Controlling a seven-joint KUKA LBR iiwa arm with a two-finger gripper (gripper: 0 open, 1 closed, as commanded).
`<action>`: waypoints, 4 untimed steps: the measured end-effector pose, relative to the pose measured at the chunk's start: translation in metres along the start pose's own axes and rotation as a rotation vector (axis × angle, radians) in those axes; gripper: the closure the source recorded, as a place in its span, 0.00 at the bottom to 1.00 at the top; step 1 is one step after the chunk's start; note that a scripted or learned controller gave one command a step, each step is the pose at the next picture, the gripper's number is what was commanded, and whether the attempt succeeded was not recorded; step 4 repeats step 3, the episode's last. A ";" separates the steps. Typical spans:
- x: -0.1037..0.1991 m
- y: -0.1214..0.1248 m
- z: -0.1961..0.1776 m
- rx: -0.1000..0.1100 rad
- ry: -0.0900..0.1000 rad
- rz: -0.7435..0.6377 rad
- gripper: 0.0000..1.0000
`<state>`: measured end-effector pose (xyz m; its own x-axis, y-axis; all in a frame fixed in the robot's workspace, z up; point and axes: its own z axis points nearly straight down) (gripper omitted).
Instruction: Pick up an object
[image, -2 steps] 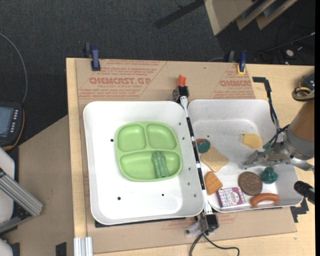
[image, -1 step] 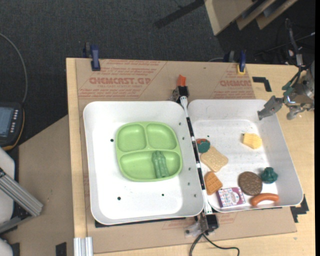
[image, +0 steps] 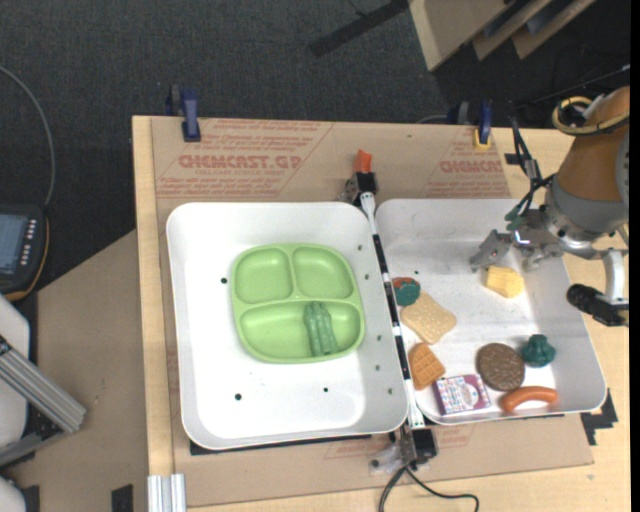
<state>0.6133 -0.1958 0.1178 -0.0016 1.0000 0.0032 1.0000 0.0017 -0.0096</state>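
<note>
My gripper (image: 516, 250) hangs over the far part of the right bin (image: 450, 225) with its fingers spread open and nothing between them. A yellow cheese wedge (image: 505, 282) lies on the bin floor just in front of the fingertips. Nearer the front of this bin lie a tan cracker (image: 430, 318), an orange waffle (image: 425, 365), a teal piece (image: 406, 292), a brown round cookie (image: 500, 366), a green broccoli (image: 540, 350), a pink box (image: 462, 394) and an orange sausage (image: 528, 399).
The left bin (image: 200, 380) holds a green divided plate (image: 290, 275) with a green asparagus bundle (image: 320, 328) in its front compartment. A rim with black clips divides the two bins. The arm's orange band (image: 590, 165) rises at the right edge.
</note>
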 end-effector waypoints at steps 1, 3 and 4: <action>-0.014 -0.011 0.036 -0.004 -0.002 0.003 0.00; 0.071 0.056 0.020 -0.011 -0.004 -0.007 1.00; 0.071 0.056 0.020 -0.011 -0.004 -0.007 1.00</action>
